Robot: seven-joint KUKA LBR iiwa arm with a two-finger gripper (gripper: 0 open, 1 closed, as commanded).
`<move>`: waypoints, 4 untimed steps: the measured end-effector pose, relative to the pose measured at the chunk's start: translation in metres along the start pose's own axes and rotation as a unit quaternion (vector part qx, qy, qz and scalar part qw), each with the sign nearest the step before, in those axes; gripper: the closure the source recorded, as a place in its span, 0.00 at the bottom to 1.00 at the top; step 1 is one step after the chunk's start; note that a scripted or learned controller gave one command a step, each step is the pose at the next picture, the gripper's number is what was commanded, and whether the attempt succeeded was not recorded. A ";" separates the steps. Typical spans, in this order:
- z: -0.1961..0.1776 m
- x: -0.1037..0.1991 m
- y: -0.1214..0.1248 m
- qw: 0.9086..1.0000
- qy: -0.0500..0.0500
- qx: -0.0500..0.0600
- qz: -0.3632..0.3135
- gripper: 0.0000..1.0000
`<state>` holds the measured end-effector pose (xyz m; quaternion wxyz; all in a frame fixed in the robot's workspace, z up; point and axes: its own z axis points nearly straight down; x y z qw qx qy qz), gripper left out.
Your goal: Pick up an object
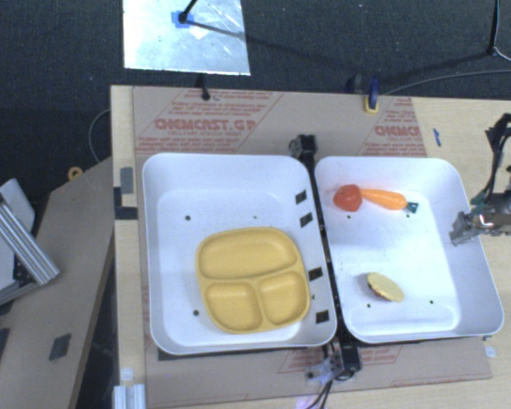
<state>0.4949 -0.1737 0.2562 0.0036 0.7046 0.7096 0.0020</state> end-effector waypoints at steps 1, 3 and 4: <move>-0.003 0.050 -0.005 1.000 0.002 0.003 -0.002 1.00; 0.007 0.163 -0.002 1.000 0.002 0.003 -0.002 1.00; 0.019 0.225 -0.002 1.000 0.002 0.004 -0.002 1.00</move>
